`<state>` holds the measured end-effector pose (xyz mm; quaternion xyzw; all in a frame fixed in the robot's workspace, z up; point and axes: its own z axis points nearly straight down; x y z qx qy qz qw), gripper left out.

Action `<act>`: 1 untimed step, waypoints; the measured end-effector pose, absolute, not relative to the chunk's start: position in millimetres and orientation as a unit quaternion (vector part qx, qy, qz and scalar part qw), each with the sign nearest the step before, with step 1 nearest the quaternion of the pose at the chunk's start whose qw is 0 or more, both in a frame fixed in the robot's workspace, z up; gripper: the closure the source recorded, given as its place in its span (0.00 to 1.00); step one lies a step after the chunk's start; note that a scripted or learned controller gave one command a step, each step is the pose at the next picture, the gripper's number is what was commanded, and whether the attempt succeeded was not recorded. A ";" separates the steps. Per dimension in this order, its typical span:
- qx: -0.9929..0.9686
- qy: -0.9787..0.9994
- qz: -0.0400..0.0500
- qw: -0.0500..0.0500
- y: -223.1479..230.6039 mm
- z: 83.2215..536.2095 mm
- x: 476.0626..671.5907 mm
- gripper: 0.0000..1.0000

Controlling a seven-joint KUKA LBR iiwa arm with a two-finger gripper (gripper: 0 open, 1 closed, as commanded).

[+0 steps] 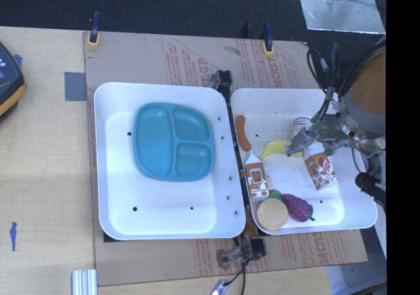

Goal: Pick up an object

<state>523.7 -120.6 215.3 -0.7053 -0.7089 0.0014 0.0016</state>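
The bench (46,176) is carrying a sheet of printed cardboard (164,64), clamped at its far edge, and on that sheet two shallow white bins are sitting side by side. The left bin (111,215) is holding a blue divided plate (174,141), which is lying flat toward the bin's far side, its three compartments facing up.

The right bin (348,218) is holding the loose items. The arm (371,90) is reaching in over this bin's right edge, and its gripper (308,137) is hanging low over the middle of the bin, just beside the yellow banana (277,149); whether its fingers are apart or together cannot be told from here.

A small white carton with brown-orange printing (320,169) is lying tilted just near-side of the gripper, toward the bin's right edge. A second carton of the same look (257,179) is lying along the bin's left wall. A round tan disc (272,214) is resting in the near left corner, touching a purple bunch of grapes (298,207) on its right. A slim reddish-brown sausage (242,132) is lying along the left wall toward the far side. The yellow banana is lying between the sausage and the gripper, curved, with a pale underside.
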 end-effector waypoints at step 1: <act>-0.706 -0.709 0.002 0.001 -182.1 165.9 533.4 0.00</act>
